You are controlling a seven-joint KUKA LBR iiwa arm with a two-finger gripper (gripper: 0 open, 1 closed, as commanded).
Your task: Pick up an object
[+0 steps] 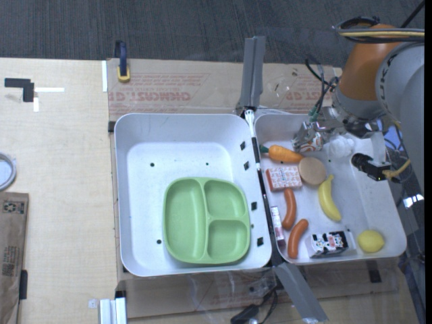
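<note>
Green divided plate [206, 219] sitting in left bin [128, 181]; right bin [378, 208] holding carrot [283, 155], banana [329, 199], lemon [370, 241]; gripper [308, 138] hovering, grip unclear.

Two bins sat side by side on the tabletop [54, 181]. The left bin [135, 140] held a divided plate [206, 220] toward its near right corner. In the right bin [385, 208], a carrot [283, 154] lay near the far left corner, a banana [329, 200] mid-bin, a lemon [370, 241] at the near right corner, and two sausages [293, 223] along the left wall.
</note>
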